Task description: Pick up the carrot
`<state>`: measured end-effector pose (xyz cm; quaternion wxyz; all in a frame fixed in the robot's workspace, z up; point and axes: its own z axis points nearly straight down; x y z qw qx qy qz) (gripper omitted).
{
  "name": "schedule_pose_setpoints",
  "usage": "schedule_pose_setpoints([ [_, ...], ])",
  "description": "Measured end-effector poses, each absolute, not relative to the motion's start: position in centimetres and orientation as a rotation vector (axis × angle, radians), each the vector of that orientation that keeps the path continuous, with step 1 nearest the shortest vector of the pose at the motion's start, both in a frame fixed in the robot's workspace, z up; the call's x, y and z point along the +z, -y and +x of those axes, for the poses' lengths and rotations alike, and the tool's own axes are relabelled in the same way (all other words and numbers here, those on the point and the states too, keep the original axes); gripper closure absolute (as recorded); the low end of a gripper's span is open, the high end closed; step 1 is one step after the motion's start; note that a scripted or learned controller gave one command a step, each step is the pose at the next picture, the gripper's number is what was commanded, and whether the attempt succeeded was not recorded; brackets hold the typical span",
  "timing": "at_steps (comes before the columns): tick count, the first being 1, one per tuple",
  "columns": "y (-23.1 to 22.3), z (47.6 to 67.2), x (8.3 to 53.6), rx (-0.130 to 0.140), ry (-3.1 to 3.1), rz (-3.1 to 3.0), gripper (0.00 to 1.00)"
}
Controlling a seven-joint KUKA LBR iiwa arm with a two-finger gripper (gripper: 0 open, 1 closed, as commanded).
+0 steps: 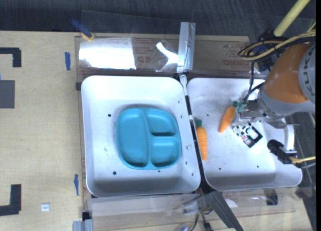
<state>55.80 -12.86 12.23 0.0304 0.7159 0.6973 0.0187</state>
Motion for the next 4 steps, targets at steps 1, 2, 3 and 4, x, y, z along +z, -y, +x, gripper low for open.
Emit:
schedule_pose_setpoints([
  [1,10.1,64.8,10.5,0.054,-1.486,2.746,1.00],
  [2,10.3,63.5,8.5,0.001,-1.487,2.767,0.00],
  [3,10.2,63.7,9.5,0.002,-1.489,2.765,1.00],
  [4,1.1,65.0,18.5,0.003,-1.949,2.463,1.00],
])
